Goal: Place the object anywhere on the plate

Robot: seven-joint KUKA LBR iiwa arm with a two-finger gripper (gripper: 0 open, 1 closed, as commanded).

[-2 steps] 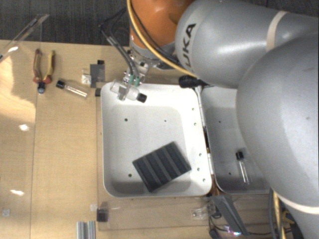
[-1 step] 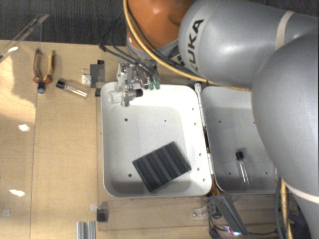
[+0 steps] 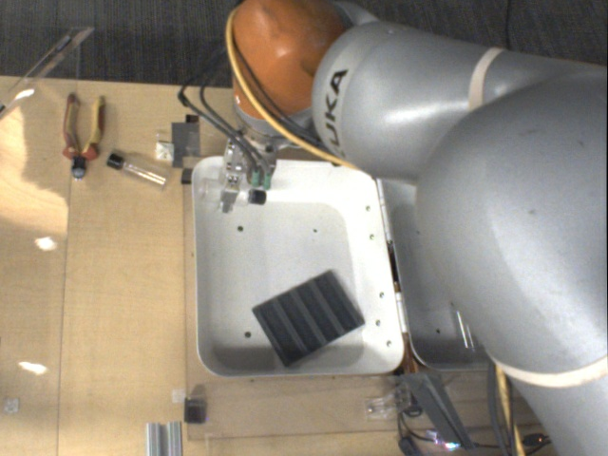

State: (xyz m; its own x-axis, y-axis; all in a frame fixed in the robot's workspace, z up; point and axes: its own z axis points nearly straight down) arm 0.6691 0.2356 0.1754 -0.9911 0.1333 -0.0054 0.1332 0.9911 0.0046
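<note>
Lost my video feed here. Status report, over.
Tool hovering over far-left corner of left white bin, nothing seen between fingers. Dark ribbed rectangular block lying flat at bin's near side, apart from tool. Nothing between them.

white bin [image 3: 220, 345], dark ribbed plate [image 3: 308, 317], red-handled pliers [image 3: 82, 131]

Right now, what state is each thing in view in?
gripper: hovering over the far left corner of the left bin, nothing visible between its fingers.
dark ridged block: lying flat in the left bin, near its front wall, turned at an angle.
pliers: lying on the bench, handles closed.
small vial: on its side beside the pliers.
</note>
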